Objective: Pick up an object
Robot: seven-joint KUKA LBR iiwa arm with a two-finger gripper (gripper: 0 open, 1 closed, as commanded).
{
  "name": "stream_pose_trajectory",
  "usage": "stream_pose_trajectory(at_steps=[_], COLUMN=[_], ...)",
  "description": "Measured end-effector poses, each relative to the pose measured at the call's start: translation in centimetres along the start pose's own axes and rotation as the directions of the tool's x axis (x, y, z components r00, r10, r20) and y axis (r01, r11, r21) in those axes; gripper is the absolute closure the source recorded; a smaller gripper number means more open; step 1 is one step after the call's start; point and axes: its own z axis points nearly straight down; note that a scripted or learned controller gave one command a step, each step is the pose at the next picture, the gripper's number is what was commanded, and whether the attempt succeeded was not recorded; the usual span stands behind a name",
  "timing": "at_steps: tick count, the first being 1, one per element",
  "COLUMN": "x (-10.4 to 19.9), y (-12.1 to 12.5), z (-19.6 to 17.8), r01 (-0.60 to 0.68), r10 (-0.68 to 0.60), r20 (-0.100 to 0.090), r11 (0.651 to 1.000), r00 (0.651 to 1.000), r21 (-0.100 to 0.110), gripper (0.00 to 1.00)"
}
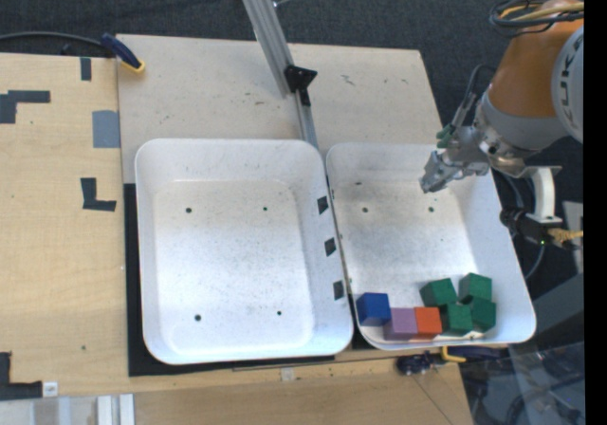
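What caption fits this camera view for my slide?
Gripper above the right bin, apart from the coloured blocks clustered at its near edge.

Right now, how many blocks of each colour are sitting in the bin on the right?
Blue block: 1
Purple block: 1
Orange block: 1
Green blocks: about 4, packed tight so the count is uncertain
Total: about 7, all at the near end of the right bin.
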Motion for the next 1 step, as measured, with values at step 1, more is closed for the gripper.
stream_pose_trajectory(at_steps=[1], x=[0.02], y=[0.02], z=[0.20], r01=[-0.001], r10=[0.001], r20=[-0.001], r11=[1.000], r00=[1.000], r21=[0.007], gripper=[1.00])
